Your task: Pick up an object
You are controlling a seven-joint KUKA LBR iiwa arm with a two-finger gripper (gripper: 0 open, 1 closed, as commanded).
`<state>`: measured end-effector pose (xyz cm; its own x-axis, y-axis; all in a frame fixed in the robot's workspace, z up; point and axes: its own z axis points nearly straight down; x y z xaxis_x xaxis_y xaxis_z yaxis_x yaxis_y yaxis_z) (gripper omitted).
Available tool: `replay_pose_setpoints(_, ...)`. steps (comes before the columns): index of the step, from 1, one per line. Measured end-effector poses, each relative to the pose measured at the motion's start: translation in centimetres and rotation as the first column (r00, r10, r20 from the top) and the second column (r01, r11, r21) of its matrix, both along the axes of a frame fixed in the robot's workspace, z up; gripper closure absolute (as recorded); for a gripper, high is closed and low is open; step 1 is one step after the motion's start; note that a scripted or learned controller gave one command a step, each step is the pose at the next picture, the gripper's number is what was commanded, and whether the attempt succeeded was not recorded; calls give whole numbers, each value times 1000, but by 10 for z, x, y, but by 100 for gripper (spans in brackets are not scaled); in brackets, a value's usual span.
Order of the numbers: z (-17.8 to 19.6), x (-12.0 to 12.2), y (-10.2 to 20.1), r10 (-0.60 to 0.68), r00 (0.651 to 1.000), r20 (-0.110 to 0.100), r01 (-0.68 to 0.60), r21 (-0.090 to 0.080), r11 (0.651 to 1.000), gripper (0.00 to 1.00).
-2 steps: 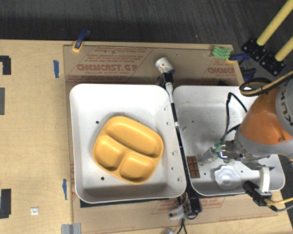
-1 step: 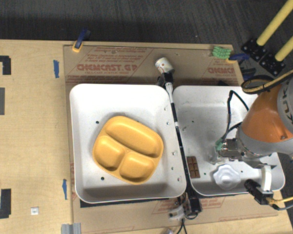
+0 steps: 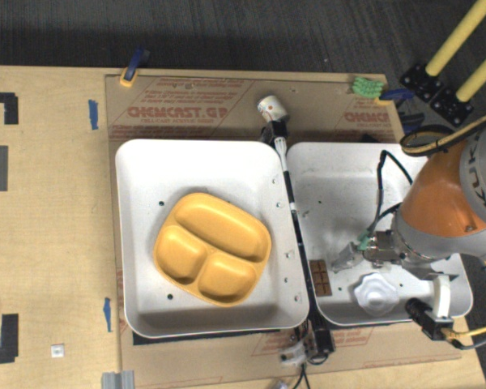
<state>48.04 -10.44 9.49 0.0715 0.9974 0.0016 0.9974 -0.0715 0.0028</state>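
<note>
Camera view: yellow tray long axis runs upper-left to lower-right; end effector grip state unclear.

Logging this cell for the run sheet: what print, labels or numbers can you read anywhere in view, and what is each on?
"CHEMCAST GP": red print, seen upside down, on the brown cardboard sheet behind the left white bin.
Same red print at the sheet's right end, cut off by the bin; too partial to read.
Yellow three-compartment plastic tray: no text.
Small brown chocolate-like bar in the right white bin: no legible marking.
</note>
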Motion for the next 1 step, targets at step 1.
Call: replay_pose_setpoints(1, -10, 27, -66, -14, 1000, -1, 14, -2, 1000, 0)
